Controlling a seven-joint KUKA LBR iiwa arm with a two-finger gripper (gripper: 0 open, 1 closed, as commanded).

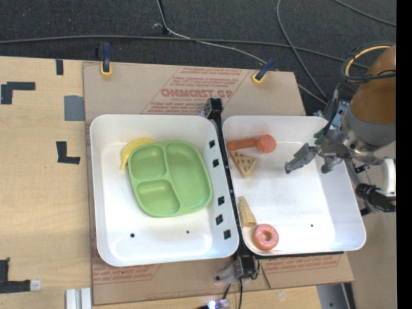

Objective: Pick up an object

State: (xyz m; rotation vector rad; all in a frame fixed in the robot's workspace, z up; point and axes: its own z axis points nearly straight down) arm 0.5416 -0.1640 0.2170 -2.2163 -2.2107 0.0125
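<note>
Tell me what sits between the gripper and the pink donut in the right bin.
Nothing visible. The gripper hangs over the right bin's upper right part, and the pink donut lies at the bin's lower left corner beside the ice cream cone. Bare white floor lies between them; the waffle piece and orange drumstick-like toy sit off that line.
</note>
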